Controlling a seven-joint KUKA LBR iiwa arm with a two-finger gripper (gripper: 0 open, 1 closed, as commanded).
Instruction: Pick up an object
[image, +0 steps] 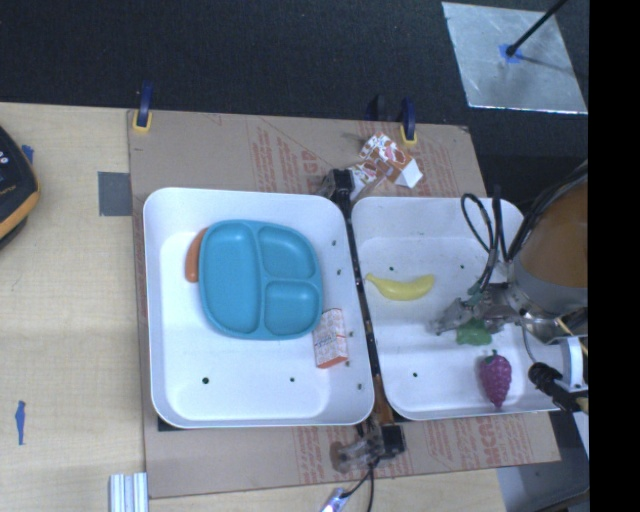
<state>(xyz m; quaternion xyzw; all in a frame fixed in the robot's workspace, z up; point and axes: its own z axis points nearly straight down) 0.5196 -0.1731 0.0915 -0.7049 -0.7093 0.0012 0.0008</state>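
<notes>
In the right bin (420, 400) lie a yellow banana (400, 287), a bunch of purple grapes (494, 378) and a small green object (474, 335). My gripper (462, 318) reaches in from the right and sits low over the bin floor, right against the green object's upper left side. The gripper body hides part of the green object. The banana lies apart to the gripper's upper left, and the grapes lie just below it. In the left bin (250, 400) a blue divided plate (262, 278) covers most of an orange item (191, 258).
A small printed packet (331, 338) lies at the left bin's right wall. Black cables (485, 225) loop over the right bin's far right corner beside the arm (553, 255). A crumpled wrapper (385, 160) sits on the cardboard behind the bins.
</notes>
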